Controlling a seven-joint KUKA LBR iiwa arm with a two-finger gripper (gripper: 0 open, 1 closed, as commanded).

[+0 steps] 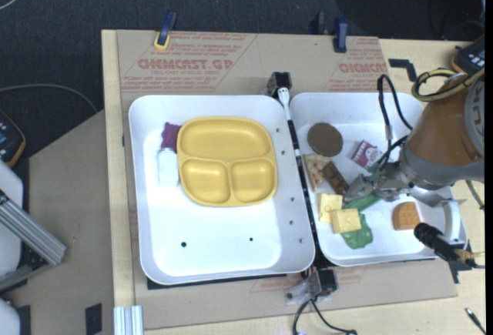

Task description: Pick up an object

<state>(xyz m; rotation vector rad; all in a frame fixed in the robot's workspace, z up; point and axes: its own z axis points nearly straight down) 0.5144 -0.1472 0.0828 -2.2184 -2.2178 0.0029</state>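
The right bin [350, 106] holds several small items: a brown round disc [325, 139], a maroon and white packet [363, 152], a dark brown bar [333, 174] on a beige cracker [314, 169], two yellow blocks [345, 219], a green piece [359, 237] and an orange bun [405, 215]. My gripper [360, 191] hangs low in this bin, just above and to the right of the yellow blocks, with a green strip under it. The arm hides the bin's right side.
In the left bin [223, 249] lie a yellow divided plate [227, 160] and a purple and white bottle [167, 150] at the plate's left. A black rail with screws separates the two bins. Cables loop over the right bin's far edge.
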